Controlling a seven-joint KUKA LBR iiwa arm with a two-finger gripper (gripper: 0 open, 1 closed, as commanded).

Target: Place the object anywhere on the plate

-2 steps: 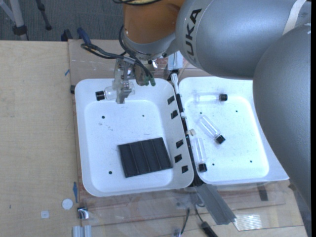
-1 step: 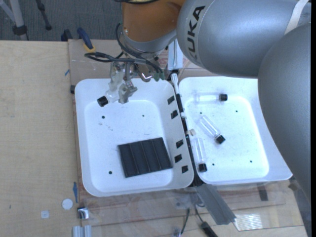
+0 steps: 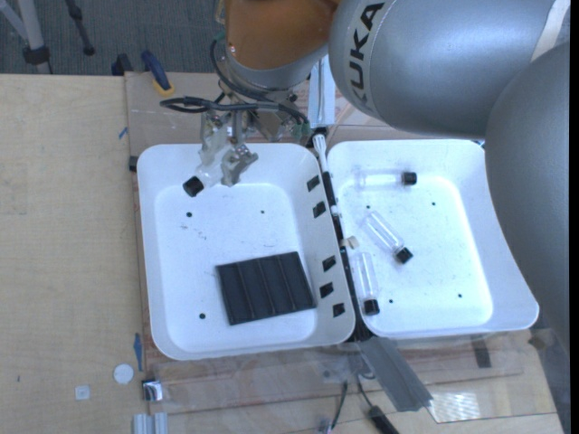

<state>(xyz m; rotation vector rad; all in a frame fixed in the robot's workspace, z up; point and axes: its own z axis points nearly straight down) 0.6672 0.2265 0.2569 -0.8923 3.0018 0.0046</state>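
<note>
Honestly, from the camera view:
My gripper (image 3: 220, 165): above the left bin (image 3: 154, 242), at its far end from the dark plate (image 3: 265, 286).
Jaws: clamped on a clear vial (image 3: 201, 179), black cap sticking out.
Risk: my hold looks slight; the vial could slip short of the plate.
Other vials (image 3: 384, 233): right bin (image 3: 470, 287), beyond the plate.

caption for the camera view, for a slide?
Gripper holding a clear black-capped vial over the left bin, up-left of the black plate.

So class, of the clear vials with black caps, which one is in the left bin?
The vial by the gripper, upper left of that bin. The other three lie in the right bin.
</note>
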